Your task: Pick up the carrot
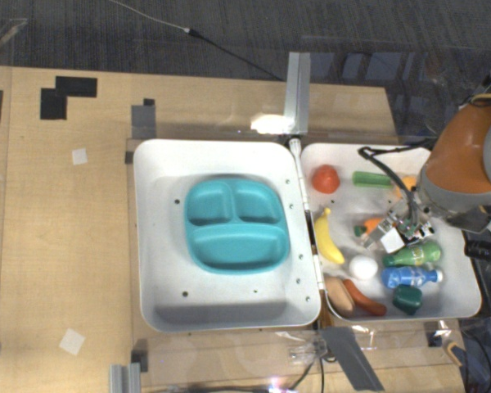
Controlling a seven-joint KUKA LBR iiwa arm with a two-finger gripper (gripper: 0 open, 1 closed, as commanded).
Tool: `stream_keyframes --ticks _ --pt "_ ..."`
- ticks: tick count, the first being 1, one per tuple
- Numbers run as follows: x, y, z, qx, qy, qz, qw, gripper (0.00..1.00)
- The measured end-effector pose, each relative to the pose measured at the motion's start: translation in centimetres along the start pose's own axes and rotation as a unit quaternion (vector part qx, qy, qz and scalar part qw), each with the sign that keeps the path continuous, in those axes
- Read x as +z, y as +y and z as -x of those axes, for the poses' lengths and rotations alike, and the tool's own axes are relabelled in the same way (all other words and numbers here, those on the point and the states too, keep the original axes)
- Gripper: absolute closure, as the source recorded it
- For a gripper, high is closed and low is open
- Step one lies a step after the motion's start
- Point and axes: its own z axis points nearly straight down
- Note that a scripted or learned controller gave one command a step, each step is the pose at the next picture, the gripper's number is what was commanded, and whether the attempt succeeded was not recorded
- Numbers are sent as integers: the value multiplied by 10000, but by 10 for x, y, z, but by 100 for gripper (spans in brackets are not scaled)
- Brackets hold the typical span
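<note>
claw (390,232) low in right bin (466,301) over carrot (370,226); finger state unclear; no readable labels

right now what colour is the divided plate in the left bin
Teal, the plate seen clearly in the camera view.

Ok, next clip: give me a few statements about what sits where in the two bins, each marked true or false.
1. The teal divided plate lies in the left bin. True.
2. The banana lies in the left bin. False: it lies in the right bin, near the divider.
3. The gripper is over the right bin. True.
4. The tomato rests on the plate. False: it sits in the right bin's far-left corner.
5. The blue bottle lies beside the green bottle. True.
</note>
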Motion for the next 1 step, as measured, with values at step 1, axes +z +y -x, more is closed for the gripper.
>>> stream_keyframes --ticks 1 --pt "2 58 4 1435 28 -6 9897 0"
